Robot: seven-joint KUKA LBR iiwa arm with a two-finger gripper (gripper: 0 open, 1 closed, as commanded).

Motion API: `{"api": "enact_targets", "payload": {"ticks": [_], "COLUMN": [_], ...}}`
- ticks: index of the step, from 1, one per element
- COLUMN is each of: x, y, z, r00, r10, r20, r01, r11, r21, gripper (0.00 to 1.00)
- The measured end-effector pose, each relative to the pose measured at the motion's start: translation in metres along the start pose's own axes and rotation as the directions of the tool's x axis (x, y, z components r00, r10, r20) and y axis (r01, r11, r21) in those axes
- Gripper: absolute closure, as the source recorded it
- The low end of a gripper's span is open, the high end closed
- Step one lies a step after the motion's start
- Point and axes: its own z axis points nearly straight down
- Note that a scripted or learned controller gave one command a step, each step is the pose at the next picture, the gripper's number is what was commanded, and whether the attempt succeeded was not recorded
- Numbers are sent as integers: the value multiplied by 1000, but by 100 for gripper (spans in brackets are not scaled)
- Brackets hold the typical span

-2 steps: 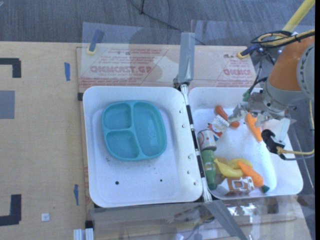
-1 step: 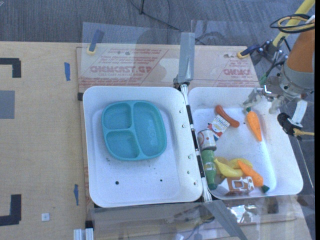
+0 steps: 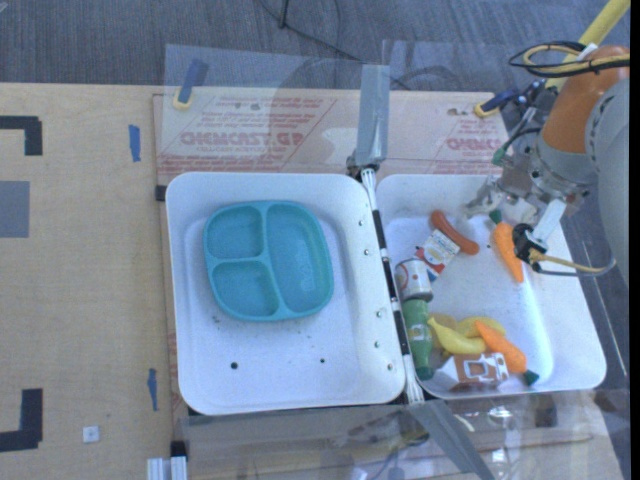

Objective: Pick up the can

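Gripper (image 3: 512, 206) hangs over the right bin's (image 3: 575, 363) far side, at about two o'clock from the can (image 3: 414, 278); whether it is spread or pressed together I cannot tell.

The can lies on its side against the right bin's left wall, apart from the gripper and touched by nothing of the arm. At one o'clock from it sit a small red-and-white packet (image 3: 437, 251) and a toy sausage (image 3: 455, 232); at three o'clock, a carrot (image 3: 508, 252) under the wrist. At six o'clock lie a green bottle (image 3: 418, 340), a banana (image 3: 456, 336), a second carrot (image 3: 503, 344) and an orange-and-white carton (image 3: 481, 369). At nine o'clock, the left bin (image 3: 200, 368) bears a teal divided plate (image 3: 268, 260).
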Motion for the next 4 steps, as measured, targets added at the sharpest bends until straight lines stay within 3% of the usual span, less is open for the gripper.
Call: {"api": "enact_targets", "payload": {"ticks": [1, 2, 3, 4], "x": [0, -3, -10, 36], "y": [-1, -8, -21, -64], "z": [-31, 3, 2, -9], "r00": [1000, 1000, 977, 991], "r10": [-9, -27, 212, 134], "r20": [7, -2, -11, 5], "r01": [9, 27, -213, -134], "r11": [1000, 1000, 977, 991], "r21": [-7, -4, -4, -4], "gripper": [0, 0, 0, 0]}}
